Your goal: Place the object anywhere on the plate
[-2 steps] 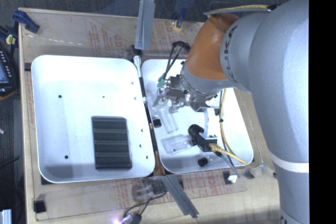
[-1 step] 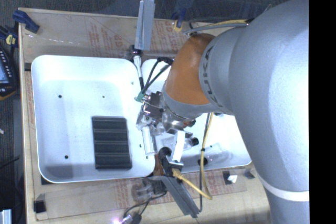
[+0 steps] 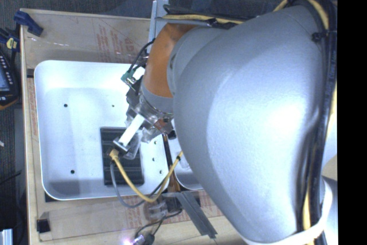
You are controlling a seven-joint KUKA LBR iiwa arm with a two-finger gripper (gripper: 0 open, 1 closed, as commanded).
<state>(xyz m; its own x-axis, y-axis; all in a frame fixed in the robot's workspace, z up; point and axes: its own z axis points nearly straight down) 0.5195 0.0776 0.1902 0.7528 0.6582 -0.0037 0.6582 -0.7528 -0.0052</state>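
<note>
From my console: right bin (image 3: 182, 178), mostly hidden under the grey arm (image 3: 252, 117), only a sliver of rim visible. Dark plate (image 3: 121, 169), near edge of left bin (image 3: 57, 123), partly covered by the gripper (image 3: 127, 145); finger state unreadable.

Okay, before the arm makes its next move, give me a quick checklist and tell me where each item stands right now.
1. End effector is over the left bin: ok.
2. End effector is above the dark ridged plate in that bin: ok, it hangs over the plate's upper part.
3. Object is between the end effector's tips: cannot tell, nothing is plainly visible there.
4. Plate lies flat on the bin floor: ok.
5. Yellow cable stays out of the way: not ok, it loops across the plate.
6. Right bin can be checked: cannot tell, the grey arm covers most of it.
</note>
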